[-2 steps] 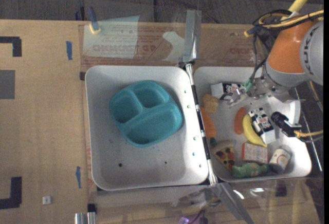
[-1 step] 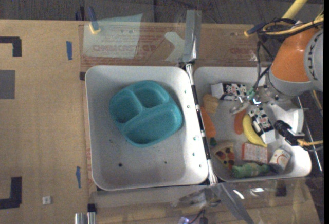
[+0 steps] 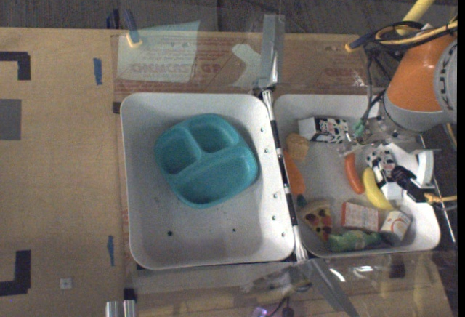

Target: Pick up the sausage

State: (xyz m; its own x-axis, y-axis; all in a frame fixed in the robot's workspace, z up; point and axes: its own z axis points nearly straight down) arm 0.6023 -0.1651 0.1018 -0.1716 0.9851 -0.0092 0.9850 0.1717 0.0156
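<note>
- Where the right white plastic bin (image 3: 320, 241) sits, we see the small orange-red sausage (image 3: 353, 173) lying beside the curved yellow banana (image 3: 375, 190).
- We cannot tell how the fingers (image 3: 361, 135) stand above it.

Divided plate (image 3: 207, 158) lies in the left bin (image 3: 138, 177); right of the plate, in the right bin (image 3: 320, 181), carrot (image 3: 293, 174) nearest, then sausage (image 3: 353, 173), banana (image 3: 375, 190) farthest right, pizza slice (image 3: 317, 218) toward the near wall.
</note>
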